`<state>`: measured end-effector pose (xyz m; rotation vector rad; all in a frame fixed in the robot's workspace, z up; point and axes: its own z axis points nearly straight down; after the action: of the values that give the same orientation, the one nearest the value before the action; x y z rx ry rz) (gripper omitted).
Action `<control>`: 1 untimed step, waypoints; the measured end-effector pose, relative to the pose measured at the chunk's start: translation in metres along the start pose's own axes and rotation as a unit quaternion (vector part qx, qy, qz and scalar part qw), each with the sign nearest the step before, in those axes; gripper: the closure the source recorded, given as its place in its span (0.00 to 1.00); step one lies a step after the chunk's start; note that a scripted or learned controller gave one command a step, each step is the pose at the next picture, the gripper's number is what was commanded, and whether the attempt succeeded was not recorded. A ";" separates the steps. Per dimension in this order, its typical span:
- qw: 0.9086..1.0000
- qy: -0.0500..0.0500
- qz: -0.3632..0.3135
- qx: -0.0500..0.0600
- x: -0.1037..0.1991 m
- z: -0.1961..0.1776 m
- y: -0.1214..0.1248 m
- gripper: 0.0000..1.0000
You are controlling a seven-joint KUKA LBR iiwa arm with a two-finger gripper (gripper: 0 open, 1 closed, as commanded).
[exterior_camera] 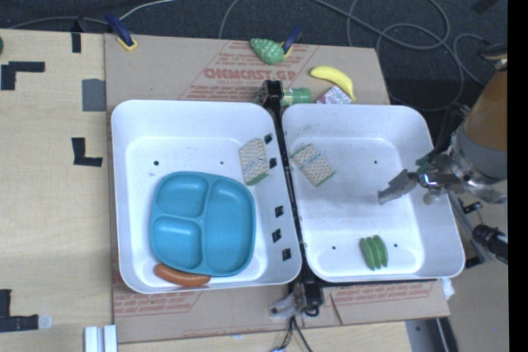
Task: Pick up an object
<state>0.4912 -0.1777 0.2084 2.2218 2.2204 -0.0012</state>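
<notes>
My gripper [398,187] hangs over the right side of the right bin [412,121], reaching in from the right with nothing visibly in it. A green pod-shaped toy [374,251] lies near this bin's front wall, below and left of the gripper. A patterned tan block [313,164] rests in the bin's back left part. In the left bin [132,136] are a blue divided plate [202,222], an orange sausage-shaped toy [181,276] at the front, and a second patterned block [255,160] against the right wall.
Behind the bins on the cardboard lie a green toy [268,50], a yellow banana [332,80] and a small pink-and-white item [334,97]. Black clips [280,214] run along the divide between the bins. Cables trail over the dark floor at the back.
</notes>
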 end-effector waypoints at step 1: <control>1.000 0.001 0.000 0.001 0.001 0.047 0.036 0.00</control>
<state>0.5267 -0.1772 0.1616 2.2225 2.2232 -0.0024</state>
